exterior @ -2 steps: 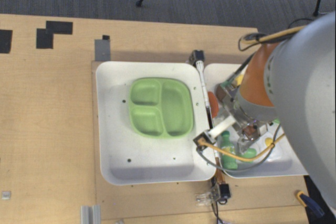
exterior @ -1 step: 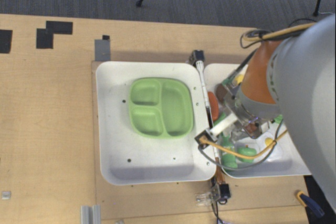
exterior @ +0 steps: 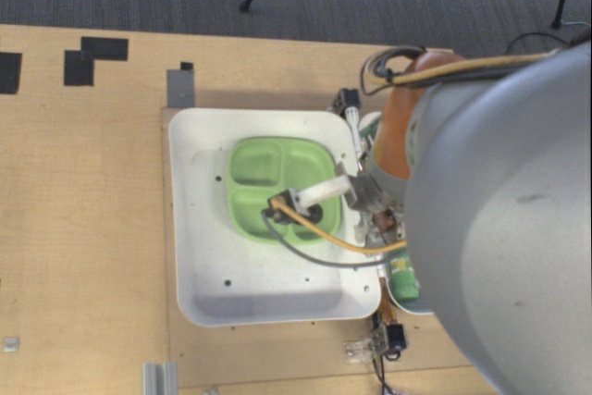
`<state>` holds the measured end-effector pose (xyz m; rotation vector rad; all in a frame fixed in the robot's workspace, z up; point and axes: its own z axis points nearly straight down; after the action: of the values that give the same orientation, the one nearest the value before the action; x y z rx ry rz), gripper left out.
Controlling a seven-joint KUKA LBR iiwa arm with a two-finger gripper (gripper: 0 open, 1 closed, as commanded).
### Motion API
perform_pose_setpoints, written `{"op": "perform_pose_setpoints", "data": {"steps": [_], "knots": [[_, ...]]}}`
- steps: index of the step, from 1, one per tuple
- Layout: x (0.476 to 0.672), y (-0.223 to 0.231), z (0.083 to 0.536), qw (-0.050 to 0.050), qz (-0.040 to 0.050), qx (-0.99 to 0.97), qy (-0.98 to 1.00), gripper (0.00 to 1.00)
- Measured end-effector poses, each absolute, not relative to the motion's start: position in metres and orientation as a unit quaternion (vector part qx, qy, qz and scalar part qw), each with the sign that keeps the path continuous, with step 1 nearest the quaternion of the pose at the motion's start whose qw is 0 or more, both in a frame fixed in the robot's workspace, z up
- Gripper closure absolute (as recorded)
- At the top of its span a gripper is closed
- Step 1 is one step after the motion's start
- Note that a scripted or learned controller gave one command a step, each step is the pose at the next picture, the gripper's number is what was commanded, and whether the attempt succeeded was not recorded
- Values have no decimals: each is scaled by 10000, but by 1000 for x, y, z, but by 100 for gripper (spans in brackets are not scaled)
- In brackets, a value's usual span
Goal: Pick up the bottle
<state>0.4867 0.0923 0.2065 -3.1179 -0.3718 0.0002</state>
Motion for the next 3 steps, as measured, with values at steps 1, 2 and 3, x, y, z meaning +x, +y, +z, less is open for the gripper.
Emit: {"op": "perform_pose_setpoints", "data": {"steps": [1,2,3], "knots": [[487,142,255,8,-6,-9913,-1314,100],[487,172,232,7,3,-9865,-1636,100],[487,103,275,2,0,-9459,-3246,100]]}}
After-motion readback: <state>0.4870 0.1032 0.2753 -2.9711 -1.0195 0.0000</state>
